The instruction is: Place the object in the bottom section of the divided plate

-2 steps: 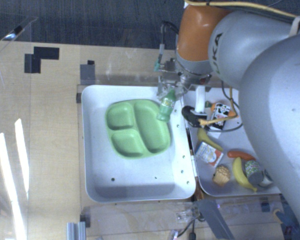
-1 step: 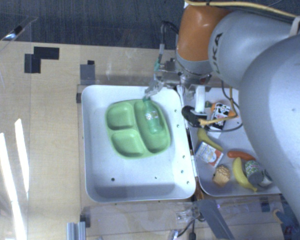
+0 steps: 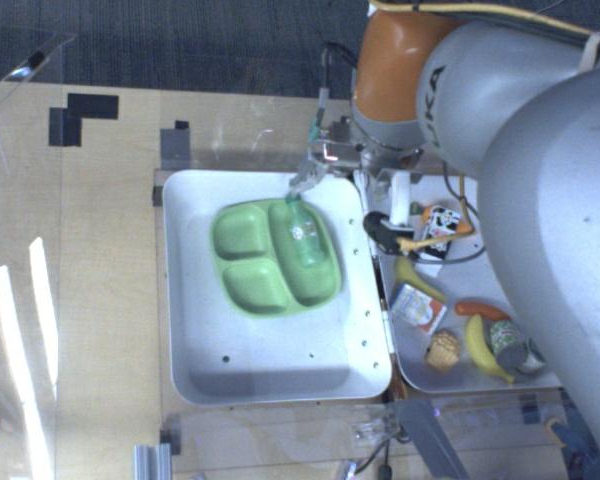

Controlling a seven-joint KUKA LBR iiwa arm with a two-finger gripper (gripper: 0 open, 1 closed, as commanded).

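Note:
The green divided plate lies in the left white bin. It has two smaller sections on its left and one long section on its right. A translucent green bottle rests in the long right section, its neck pointing toward the bin's far edge. My gripper hangs just above the bottle's neck end, at the far rim of the plate. The grey wrist with its orange band rises behind it. Whether the gripper touches the bottle is unclear.
The right bin holds a banana, a second yellow piece, a red pepper, a small packet, a brown nut-like item, a can and a cow-patterned box. The arm covers much of that bin.

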